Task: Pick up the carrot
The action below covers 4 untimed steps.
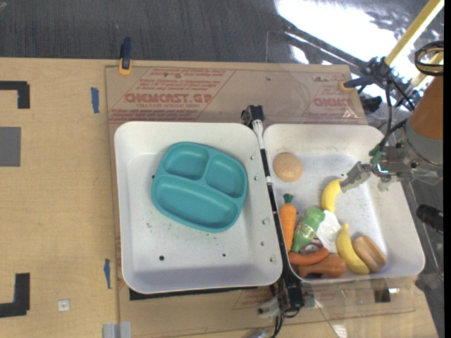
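Left of fingers, well apart: carrot

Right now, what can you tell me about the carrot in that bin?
The carrot is orange with a small green top at its far end, and looks like smooth toy plastic. It lies flat in the right bin, running lengthwise along the bin's left wall, tip pointing toward the near edge. A green packet lies against its right side, and its tip meets a reddish sausage. The claw is apart from it, by the banana.
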Each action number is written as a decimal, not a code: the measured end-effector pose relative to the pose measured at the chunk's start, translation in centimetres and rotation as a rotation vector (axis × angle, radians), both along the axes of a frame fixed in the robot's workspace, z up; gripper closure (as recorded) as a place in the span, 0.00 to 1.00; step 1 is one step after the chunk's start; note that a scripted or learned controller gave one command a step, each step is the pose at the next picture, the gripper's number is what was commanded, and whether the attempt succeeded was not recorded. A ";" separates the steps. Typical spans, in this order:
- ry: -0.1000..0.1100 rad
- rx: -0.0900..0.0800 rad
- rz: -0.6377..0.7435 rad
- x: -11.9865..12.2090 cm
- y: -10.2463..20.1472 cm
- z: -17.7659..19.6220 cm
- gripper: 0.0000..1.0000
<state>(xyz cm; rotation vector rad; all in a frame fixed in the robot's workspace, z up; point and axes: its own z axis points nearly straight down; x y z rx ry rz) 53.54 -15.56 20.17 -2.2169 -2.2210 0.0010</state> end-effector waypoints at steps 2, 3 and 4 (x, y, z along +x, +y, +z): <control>-0.010 -0.004 -0.040 -0.3 4.4 -9.8 1.00; -0.009 -0.004 -0.040 -0.3 4.4 -9.8 0.00; -0.008 -0.005 -0.188 2.6 5.5 -11.3 0.00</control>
